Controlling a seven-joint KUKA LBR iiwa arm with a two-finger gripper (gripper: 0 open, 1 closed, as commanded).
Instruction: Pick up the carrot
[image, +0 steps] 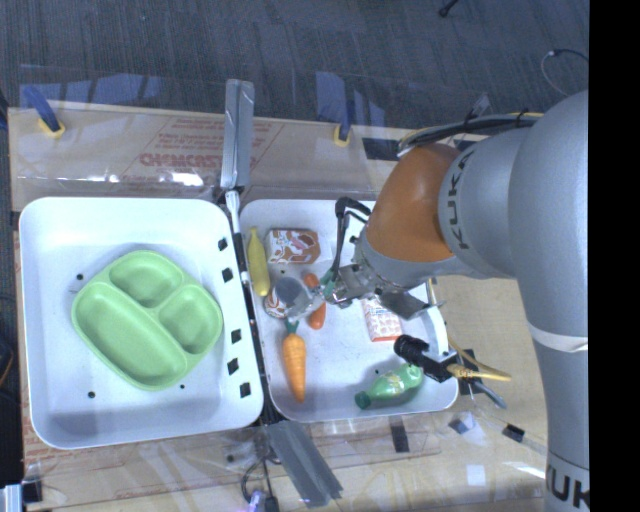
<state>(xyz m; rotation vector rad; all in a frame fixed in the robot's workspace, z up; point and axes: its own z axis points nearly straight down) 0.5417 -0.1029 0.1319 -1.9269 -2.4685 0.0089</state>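
Observation:
The carrot (294, 366) is orange with a small green top. It lies lengthwise in the right bin (335, 400) near its front left, top pointing away from the front edge. My gripper (319, 294) hangs low over the middle of that bin, a little behind and to the right of the carrot and apart from it. Just under the gripper lie a small orange-red piece (317, 316) and a small red piece (311, 283). The wrist hides what is directly beneath it.
Also in the right bin are a yellow item (258, 262) along the left wall, a brown-and-white pack (293, 245) at the back, a red-and-white packet (381, 321) and a green bottle (391, 388) at the front right. A green divided plate (147, 317) fills the left bin (60, 400).

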